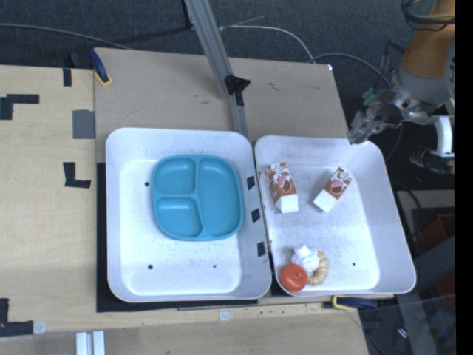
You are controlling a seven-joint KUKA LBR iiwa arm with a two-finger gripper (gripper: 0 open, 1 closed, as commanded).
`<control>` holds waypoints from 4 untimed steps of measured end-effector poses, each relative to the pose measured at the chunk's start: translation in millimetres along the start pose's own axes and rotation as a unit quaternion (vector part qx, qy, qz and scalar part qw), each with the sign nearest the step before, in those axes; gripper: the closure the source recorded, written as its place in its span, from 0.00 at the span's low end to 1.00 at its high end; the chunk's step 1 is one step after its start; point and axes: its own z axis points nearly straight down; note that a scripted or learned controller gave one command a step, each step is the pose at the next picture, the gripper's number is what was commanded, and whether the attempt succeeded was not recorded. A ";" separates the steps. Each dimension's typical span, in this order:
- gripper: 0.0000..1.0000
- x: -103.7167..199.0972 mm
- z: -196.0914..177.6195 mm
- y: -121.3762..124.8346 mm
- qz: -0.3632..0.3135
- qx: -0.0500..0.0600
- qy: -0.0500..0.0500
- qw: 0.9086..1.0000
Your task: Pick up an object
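My hand (362,129) hangs just off the far right corner of the right bin (384,198), above the bench's (162,95) far right corner; whether it is open or closed I cannot tell from this angle, and nothing shows in it; my arm (425,58), grey with its orange band, comes in from the right behind it. Inside the right bin two small cartons lie near the far edge: the left carton (282,187) sits close to the bin's left wall, the right carton (332,189) lies tilted nearer the middle, the two apart from each other. At the near edge of that bin, toward its left corner, a red ball (294,278) rests touching a small toy (310,263), white and tan. The left bin (126,220) carries a blue divided plate (197,197), set toward its far right part; a grey pole (211,39) slants across the far edge of the bench between the two bins.
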 end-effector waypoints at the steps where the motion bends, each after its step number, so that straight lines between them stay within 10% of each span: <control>1: 1.00 56.4 -6.4 -8.5 -0.002 0.001 0.001 1.000; 4: 1.00 213.0 10.9 -68.9 -0.002 0.003 0.001 1.000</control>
